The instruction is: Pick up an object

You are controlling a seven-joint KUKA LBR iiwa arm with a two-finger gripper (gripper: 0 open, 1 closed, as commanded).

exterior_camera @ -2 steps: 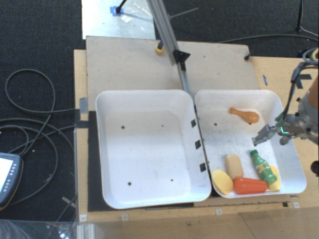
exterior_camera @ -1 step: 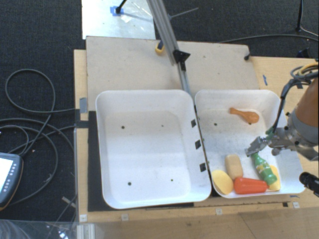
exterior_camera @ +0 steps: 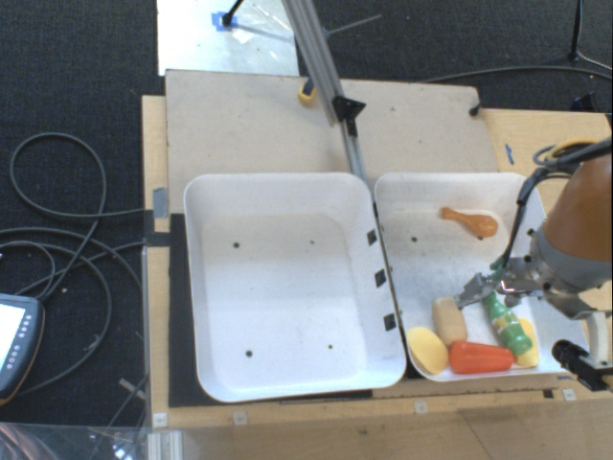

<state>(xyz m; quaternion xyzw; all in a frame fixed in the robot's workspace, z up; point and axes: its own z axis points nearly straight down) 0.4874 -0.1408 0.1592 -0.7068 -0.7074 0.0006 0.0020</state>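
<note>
Bottle, green with a yellow end, lies on the floor of the right bin, slanting from just under my gripper down toward the bin's near right corner. Its green upper end sits right beside my fingertips, just below and to the right of them; whether it touches them I cannot tell. My fingers are spread in a narrow fork pointing left and down toward the bin floor, and nothing sits between them.

Around the bottle, counted one by one: one tan cylinder lies just left of it and below my fingertips; one red pepper-like piece lies along the near wall, touching or nearly touching the bottle's lower end; one yellow rounded piece rests at the near left corner of that bin, beside the tan cylinder. One orange spoon-shaped piece lies well apart from the rest, toward the far side. That makes five things in the right bin.

The left bin stands side by side with it. My arm reaches in from the right, its orange band above the wrist.
</note>
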